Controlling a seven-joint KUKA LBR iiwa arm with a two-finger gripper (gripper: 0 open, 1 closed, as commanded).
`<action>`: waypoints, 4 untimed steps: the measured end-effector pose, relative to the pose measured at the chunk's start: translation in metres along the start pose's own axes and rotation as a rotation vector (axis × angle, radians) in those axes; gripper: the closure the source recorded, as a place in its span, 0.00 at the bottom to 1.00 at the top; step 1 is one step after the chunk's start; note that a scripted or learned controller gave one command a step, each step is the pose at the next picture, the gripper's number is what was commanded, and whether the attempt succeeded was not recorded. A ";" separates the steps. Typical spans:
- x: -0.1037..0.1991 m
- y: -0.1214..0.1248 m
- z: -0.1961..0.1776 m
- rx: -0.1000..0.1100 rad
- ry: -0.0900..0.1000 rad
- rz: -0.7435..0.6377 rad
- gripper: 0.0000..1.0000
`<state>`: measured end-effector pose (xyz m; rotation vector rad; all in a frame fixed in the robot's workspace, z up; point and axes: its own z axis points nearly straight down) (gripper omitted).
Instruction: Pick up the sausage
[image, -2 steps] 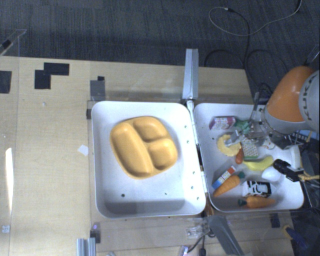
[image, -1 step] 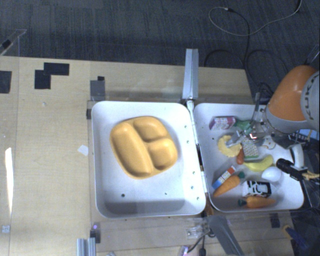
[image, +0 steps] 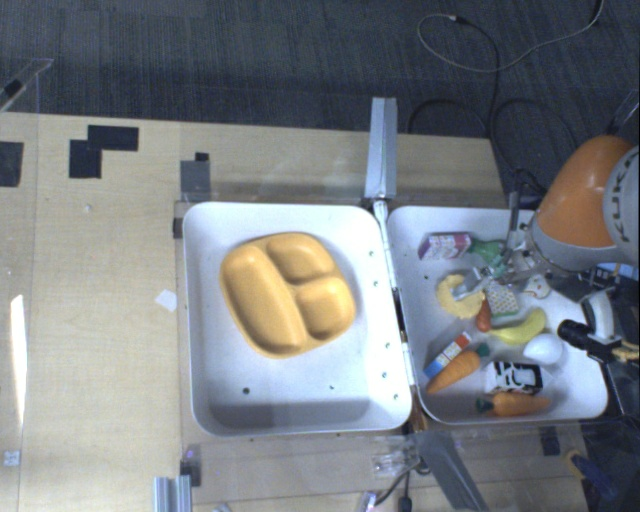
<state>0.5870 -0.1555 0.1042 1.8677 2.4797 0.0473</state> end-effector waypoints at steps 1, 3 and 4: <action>0.002 -0.011 -0.001 -0.003 -0.001 -0.028 0.00; 0.011 -0.033 -0.002 -0.004 -0.005 -0.011 0.00; 0.015 -0.041 -0.001 -0.001 -0.010 -0.049 0.00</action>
